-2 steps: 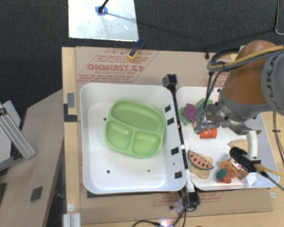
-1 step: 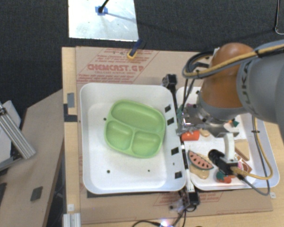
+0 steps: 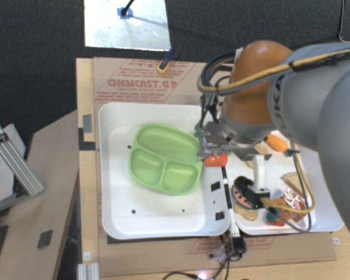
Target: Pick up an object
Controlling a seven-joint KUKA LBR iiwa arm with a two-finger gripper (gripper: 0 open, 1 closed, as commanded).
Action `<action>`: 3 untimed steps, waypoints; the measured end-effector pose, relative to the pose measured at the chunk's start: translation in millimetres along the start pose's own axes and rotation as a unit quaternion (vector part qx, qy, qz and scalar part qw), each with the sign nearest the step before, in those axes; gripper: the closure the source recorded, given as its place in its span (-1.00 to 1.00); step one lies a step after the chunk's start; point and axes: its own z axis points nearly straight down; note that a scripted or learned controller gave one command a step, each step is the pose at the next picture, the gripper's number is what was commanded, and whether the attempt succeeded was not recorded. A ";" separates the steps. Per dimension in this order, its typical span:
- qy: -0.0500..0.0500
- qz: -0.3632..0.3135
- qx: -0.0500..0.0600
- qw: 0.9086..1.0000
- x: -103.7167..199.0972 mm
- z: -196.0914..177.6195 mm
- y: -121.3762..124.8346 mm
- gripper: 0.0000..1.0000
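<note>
While the arm [image 3: 315,92] is reaching in from the right and hanging over the seam between the two bins, we are judging the pick as barely under way: nothing is visibly lifted. We are looking at the left bin [image 3: 119,214], where a green tray [image 3: 163,159] with three compartments is lying flat, its right rim close to the dividing wall. We are seeing the right bin [image 3: 324,220] crowded with small things: an orange piece [image 3: 277,141] near the arm, a white post [image 3: 259,171], a dark round item [image 3: 245,192], and some clutter we are not able to name. The end effector [image 3: 209,147] is hovering just beside the tray's right rim, and a small red-orange block [image 3: 216,160] is sitting right under it, at the seam. Whether the end effector is spread or pressed together we are unable to tell, since the wrist and cables are hiding it, and we are not seeing the block clearly gripped. We are judging that the closing, the grasp and the lift are all still left to do.
</note>
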 end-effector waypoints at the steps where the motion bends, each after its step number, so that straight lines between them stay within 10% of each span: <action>1: -0.001 0.002 0.001 1.000 12.9 15.1 7.2 1.00; 3: -0.001 0.005 0.001 1.000 8.8 -1.9 1.4 1.00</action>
